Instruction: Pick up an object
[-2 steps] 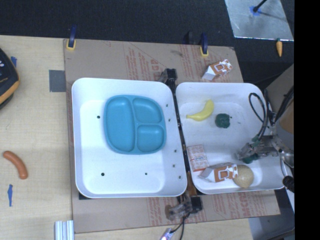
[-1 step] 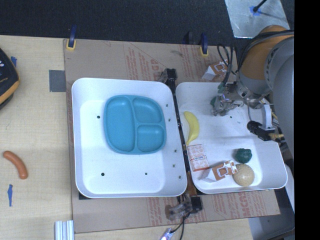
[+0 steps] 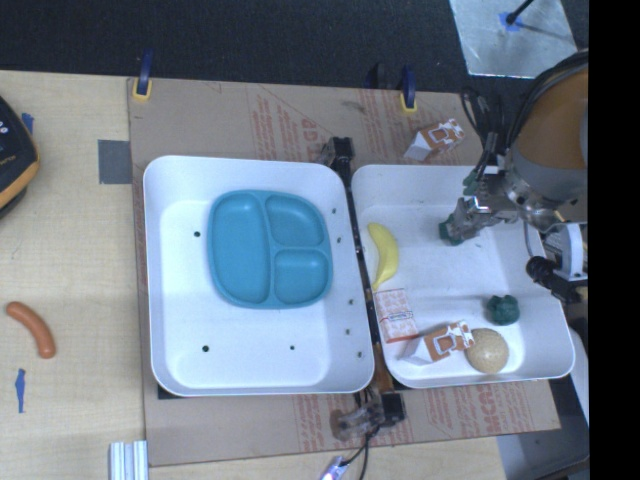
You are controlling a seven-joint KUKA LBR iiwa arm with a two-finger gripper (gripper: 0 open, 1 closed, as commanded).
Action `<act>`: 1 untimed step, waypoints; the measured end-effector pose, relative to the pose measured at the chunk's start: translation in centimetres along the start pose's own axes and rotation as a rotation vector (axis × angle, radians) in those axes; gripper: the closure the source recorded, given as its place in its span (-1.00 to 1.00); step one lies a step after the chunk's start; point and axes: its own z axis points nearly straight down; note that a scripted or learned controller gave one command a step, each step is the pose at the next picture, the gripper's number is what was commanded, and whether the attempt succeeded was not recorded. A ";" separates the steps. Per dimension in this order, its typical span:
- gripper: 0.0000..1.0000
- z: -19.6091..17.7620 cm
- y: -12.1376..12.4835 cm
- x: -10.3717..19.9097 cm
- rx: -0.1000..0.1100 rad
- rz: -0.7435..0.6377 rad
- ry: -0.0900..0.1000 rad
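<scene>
The left bin point(image 3: 160, 268) holds a divided plate point(image 3: 268, 247). In the right bin point(image 3: 420, 183), a banana point(image 3: 384, 252) lies at its left wall, cartons point(image 3: 397, 313) and a round object point(image 3: 487, 350) toward the frame's bottom.

Arm point(image 3: 545, 138) reaches in, gripper point(image 3: 455, 230) lowered.

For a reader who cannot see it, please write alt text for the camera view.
The arm's tool hangs low over the right bin, which holds a banana, a green object and a round bun. The left bin holds a blue divided plate.
</scene>
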 end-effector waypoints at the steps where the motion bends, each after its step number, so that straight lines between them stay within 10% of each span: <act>1: 1.00 -2.1 -3.8 8.0 0.003 -0.003 0.000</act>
